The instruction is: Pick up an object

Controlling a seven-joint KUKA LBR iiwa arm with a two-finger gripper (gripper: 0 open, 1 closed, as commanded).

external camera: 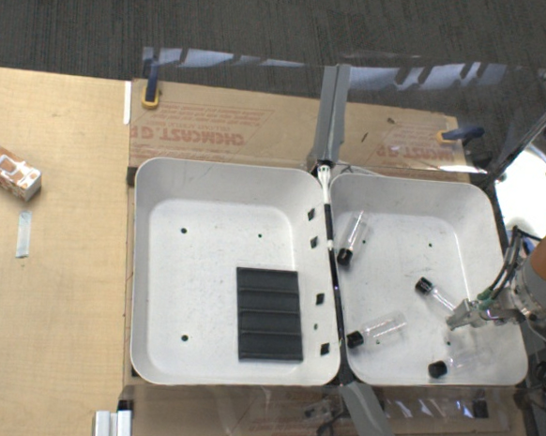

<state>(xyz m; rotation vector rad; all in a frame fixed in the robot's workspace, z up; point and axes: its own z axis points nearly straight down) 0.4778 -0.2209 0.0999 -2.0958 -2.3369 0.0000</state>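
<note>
Over the right bin [416, 191], near its right wall, the gripper [466, 317] hangs low above the bin floor, reached in from the right on the grey arm [535, 294]. Its metal fingers are small and blurred against the white floor, so whether they stand wide or narrow cannot be told, and nothing can be seen between them.

Four clear tubes with black caps lie in this bin. One tube [434, 293] lies just left of the gripper, close beside it, its cap toward the bin's middle. Another tube [450, 364] lies just below the gripper, near the front rim; its clear body is faint and hard to separate from the floor. A third tube [375, 330] rests further left, toward the front left corner. A fourth tube [350, 239] lies well apart, close to the left wall by the divider.

Open floor spreads across the right bin's back half and centre. The arm is cut off by the picture's right side.

Across the divider, the left bin [219, 185] holds a black ribbed block [269, 315] near its front right part, with bare floor around it. On the bench far left sits a small carton [11, 172].
</note>
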